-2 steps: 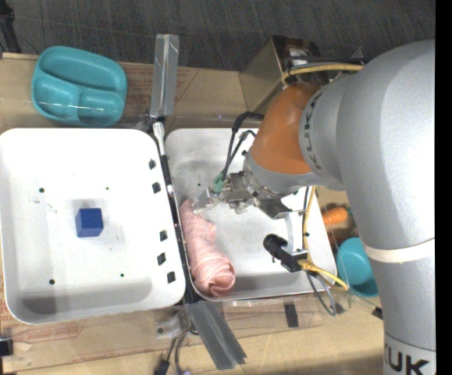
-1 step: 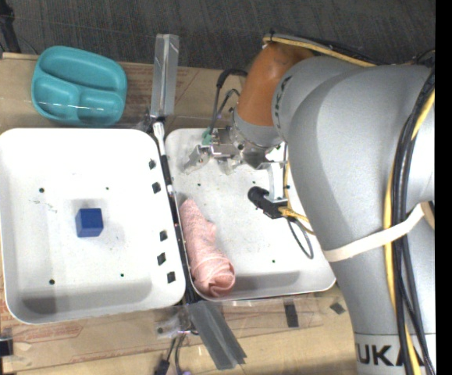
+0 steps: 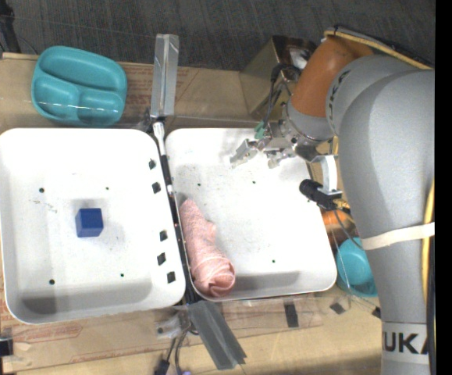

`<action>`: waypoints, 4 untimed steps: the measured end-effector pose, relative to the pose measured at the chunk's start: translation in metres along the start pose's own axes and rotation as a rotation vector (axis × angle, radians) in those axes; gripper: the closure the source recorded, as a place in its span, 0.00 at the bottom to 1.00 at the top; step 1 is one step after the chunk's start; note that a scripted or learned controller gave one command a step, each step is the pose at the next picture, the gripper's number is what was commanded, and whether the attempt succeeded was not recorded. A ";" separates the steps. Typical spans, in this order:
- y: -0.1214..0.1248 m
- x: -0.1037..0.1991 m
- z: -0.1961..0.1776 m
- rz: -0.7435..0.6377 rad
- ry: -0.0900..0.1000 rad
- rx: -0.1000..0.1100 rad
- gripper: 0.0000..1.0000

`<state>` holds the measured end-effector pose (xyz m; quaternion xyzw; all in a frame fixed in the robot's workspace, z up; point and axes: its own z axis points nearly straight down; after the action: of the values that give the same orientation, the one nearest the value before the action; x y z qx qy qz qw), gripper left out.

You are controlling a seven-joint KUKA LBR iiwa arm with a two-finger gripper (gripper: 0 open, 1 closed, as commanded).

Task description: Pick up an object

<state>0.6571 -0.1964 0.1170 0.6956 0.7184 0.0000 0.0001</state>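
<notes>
While the gripper [image 3: 250,151] hangs over the right bin [image 3: 288,233], you see its fingers spread, holding nothing.
Pink rolled cloth [image 3: 204,248] lies against that bin's left wall; blue cube [image 3: 90,222] sits in the left bin [image 3: 23,209].

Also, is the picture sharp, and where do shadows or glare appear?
Camera view: fairly sharp overall; the blue cube and pink cloth read clearly; soft grey shadows lie along the near walls of both bins; white floors look bright, mildly washed out.

Slanted overhead view of both bins [image 3: 7,209]
</notes>
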 end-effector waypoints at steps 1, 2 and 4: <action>-0.055 0.076 -0.080 -0.005 0.001 0.001 0.00; -0.099 0.066 -0.029 -0.032 0.001 0.004 0.00; -0.030 0.057 0.023 -0.111 0.000 -0.002 0.00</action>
<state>0.6256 -0.1402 0.0937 0.6546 0.7560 0.0006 0.0010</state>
